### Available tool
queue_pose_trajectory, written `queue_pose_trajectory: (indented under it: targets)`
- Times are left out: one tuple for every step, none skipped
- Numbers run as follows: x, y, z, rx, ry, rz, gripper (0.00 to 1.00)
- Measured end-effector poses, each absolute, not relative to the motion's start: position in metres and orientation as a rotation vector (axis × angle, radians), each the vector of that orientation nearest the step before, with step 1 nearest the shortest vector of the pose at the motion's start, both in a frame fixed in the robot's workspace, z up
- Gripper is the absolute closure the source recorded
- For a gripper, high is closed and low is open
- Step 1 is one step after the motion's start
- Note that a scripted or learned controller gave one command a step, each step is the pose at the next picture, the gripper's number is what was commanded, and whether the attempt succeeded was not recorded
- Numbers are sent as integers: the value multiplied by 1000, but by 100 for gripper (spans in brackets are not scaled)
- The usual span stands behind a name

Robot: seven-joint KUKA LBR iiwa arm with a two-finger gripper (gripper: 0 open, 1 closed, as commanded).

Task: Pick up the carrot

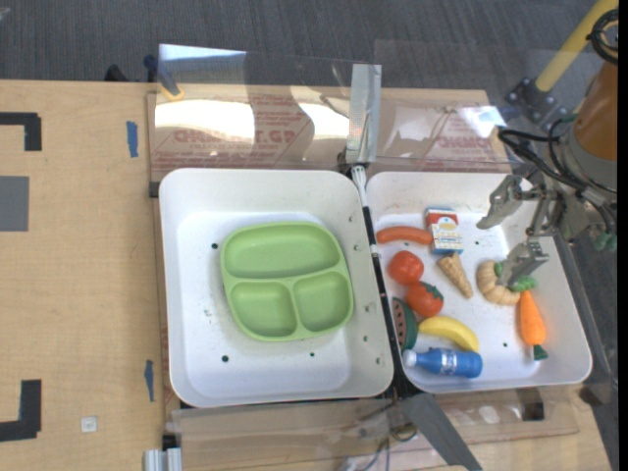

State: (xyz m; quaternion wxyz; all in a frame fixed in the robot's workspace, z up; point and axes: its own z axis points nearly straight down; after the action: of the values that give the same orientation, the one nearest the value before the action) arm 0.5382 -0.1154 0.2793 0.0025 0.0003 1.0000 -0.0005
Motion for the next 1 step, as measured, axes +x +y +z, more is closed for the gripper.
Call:
queue_pose_trajectory:
  targets:
    - [546,-180,189,-332,3127,4,0]
